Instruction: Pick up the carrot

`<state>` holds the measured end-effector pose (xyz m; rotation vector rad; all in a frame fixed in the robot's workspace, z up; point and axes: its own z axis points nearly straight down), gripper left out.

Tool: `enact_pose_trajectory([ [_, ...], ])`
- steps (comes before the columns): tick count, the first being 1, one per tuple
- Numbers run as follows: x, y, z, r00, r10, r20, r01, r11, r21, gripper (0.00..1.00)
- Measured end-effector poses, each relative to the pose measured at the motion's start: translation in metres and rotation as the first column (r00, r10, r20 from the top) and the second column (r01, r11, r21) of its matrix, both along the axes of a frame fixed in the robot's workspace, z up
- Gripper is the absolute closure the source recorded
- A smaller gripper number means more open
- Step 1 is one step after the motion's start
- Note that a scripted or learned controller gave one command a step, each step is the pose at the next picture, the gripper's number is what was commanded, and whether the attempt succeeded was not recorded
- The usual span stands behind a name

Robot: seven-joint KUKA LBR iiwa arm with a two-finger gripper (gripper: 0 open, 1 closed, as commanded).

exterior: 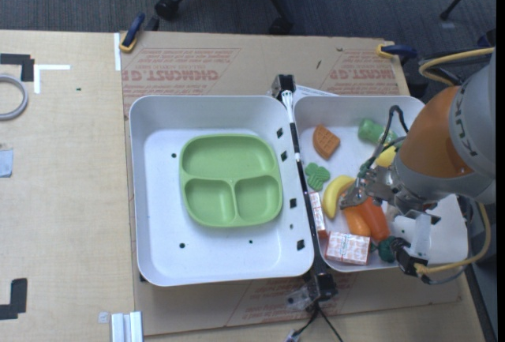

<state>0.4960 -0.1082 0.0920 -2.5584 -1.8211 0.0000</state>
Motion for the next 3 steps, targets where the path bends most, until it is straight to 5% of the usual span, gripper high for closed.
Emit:
enact_pose_trajectory([
  [1,0.0019,-0.0009,0.0108,1.000,-0.002,0.005,0.002,1.000,-0.002,1.00],
  [2,0.0018,-0.0009,0.0108,1.000,-0.002,0.004,0.002,1.000,-0.002,0.00],
  [3,0.0028,-0.0012,0.0203,1.000,-0.002,0.006,0.002,1.000,-0.002,1.00],
])
